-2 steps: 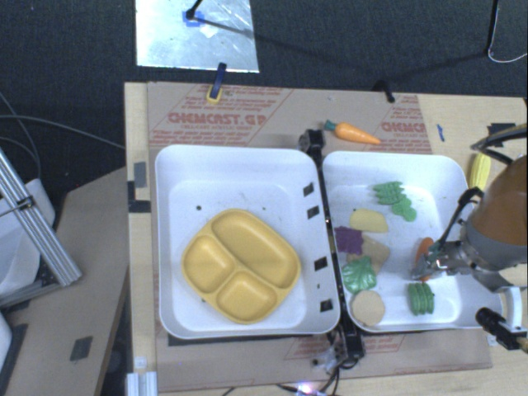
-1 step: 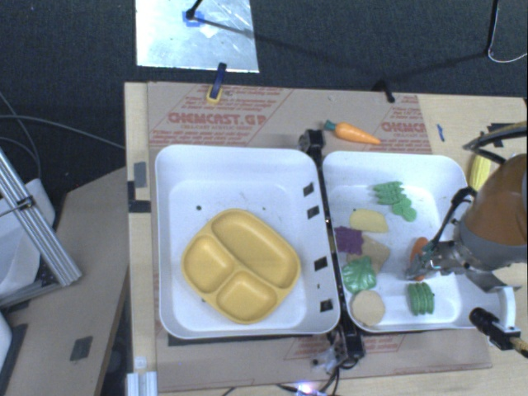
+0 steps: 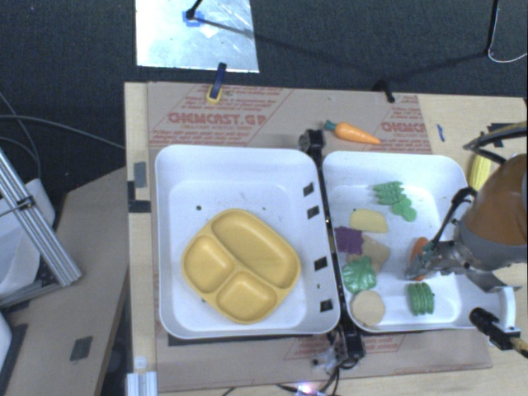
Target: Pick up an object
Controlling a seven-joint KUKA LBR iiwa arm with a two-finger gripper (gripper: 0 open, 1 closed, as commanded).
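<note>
Where the right bin (image 3: 450, 172) holds toy vegetables, the gripper (image 3: 426, 262) sits low beside an orange piece (image 3: 420, 245); finger state: cannot tell. Yellow divided plate (image 3: 240, 264) lies in the left bin (image 3: 177, 172).

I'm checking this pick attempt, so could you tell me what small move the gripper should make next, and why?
Probably a short straight descent, then close. The gripper sits low in the right bin, beside a small orange-red piece and just above a green ridged piece; nothing is visibly held yet.
</note>
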